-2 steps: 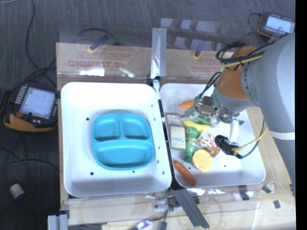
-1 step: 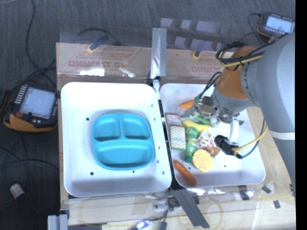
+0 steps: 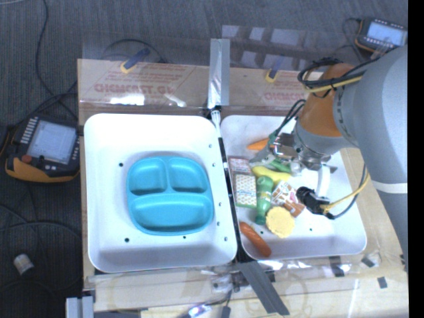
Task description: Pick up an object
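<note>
Camera view shows a worktop (image 3: pixel 99 71) on dark carpet (image 3: pixel 99 12), the left bin (image 3: pixel 99 131) holding a blue tray (image 3: pixel 171 194), the hand (image 3: pixel 286 152) low over toys (image 3: pixel 268 191) in the right bin (image 3: pixel 344 234), its grip impossible to tell.

Robotics lab or test cell. Grey industrial arm (image 3: pixel 377 111) reaches over a desk (image 3: pixel 159 88) carrying two white bins (image 3: pixel 99 177), cardboard backing behind. Teach pendant (image 3: pixel 43 148) with lit screen lies on dark carpet (image 3: pixel 99 12) at left; a second pendant (image 3: pixel 381 35) sits top right. Loose cables (image 3: pixel 26 5) trail across the floor. Toy food (image 3: pixel 271 191) fills the right bin.
</note>
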